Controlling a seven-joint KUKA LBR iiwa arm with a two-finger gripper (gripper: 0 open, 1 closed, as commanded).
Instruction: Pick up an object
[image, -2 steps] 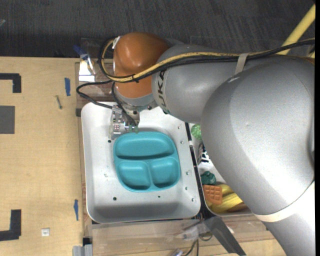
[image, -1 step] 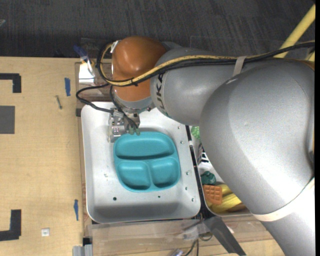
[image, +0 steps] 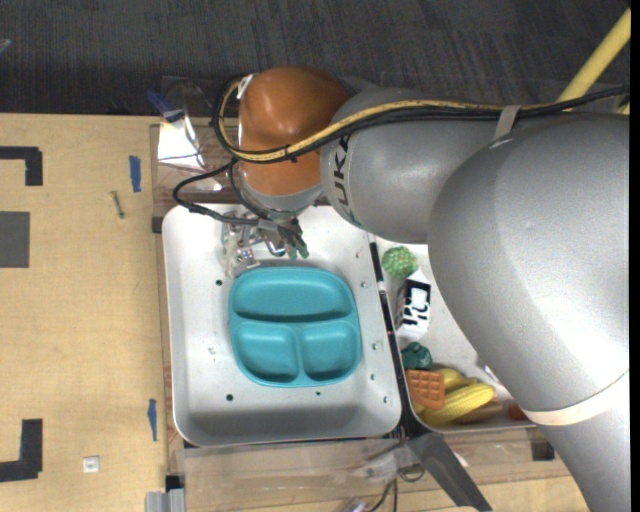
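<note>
Teal and smooth, the divided plate (image: 295, 327) lies flat in the bin (image: 190, 330) at frame centre, and the gripper (image: 262, 243), just above its upper rim, fingers slightly parted and holding nothing, may well slide off that shallow edge.

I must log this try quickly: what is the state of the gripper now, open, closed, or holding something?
Gripper: over the far end of the left bin, just beyond the teal divided tray. Whether it is open, closed or holding something cannot be told.
</note>
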